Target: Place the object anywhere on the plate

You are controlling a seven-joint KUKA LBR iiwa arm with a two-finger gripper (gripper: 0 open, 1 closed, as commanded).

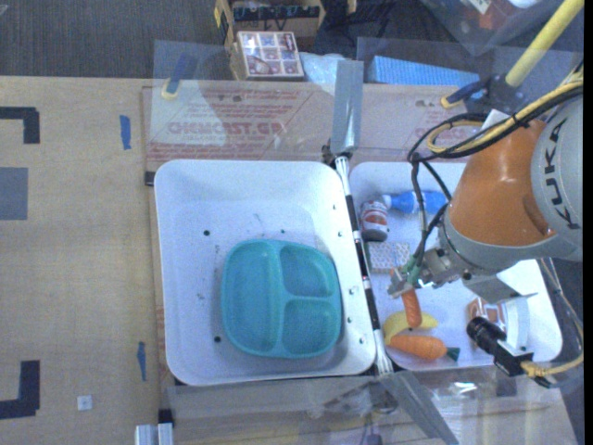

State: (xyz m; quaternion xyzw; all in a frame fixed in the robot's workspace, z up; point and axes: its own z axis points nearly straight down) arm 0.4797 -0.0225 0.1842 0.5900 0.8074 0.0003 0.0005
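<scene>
A teal divided plate [281, 299] is sitting in the left bin [185, 193] on the desk, its three compartments bare. In the right bin [547, 336] the claw [409, 281] is hanging over a cluster of toy food: a small orange piece [411, 308] is lying right below it, touching a yellow banana [400, 324], with a carrot [419, 346] just beside them. Whether the claw is gripping the orange piece I cannot tell. That piece is looking light, hard and smooth, probably slippery plastic, so pinching across its narrow middle seems safest.
</scene>
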